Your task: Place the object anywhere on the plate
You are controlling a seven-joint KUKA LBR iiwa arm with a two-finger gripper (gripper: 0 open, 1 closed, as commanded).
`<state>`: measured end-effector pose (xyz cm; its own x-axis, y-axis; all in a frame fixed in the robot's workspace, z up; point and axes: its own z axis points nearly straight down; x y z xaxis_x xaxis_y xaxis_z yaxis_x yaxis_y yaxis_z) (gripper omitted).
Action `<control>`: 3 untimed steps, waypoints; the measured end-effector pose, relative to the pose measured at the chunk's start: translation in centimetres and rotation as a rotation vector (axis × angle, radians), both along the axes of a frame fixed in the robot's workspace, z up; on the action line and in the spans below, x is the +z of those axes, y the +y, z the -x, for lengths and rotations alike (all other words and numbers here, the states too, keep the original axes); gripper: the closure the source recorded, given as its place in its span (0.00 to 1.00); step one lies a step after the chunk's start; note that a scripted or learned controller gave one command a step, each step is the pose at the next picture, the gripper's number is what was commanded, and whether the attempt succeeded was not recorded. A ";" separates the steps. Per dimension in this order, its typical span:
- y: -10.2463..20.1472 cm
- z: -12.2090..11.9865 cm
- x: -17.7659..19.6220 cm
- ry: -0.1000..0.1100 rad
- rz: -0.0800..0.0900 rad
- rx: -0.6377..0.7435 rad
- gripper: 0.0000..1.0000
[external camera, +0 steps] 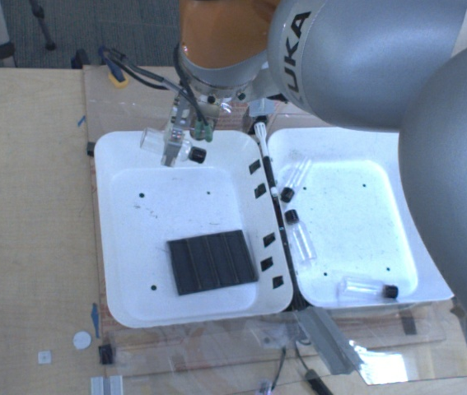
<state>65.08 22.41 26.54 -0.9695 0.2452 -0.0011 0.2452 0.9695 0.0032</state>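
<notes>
A black ridged plate (212, 262) lies flat in the front half of the left bin (126, 295). My gripper (174, 151) hangs over the bin's far left corner, well behind the plate. It is shut on a clear tube (151, 141) that lies crosswise between the fingers. The tube's clear end sticks out to the left and its black cap (198, 155) to the right. It is held just above the bin floor.
The right bin (406, 220) holds three more clear tubes with black caps: one at the far left (297, 175), one along the left wall (301, 241), one at the front (363, 288). Black clips line the divider (268, 212). The arm looms over the far right.
</notes>
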 end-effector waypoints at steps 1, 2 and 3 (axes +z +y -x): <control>-0.1 0.0 -3.1 0.003 0.001 -0.050 1.00; 0.1 0.1 -3.9 0.000 0.001 0.540 1.00; 0.0 -1.6 -13.9 0.000 0.001 0.332 1.00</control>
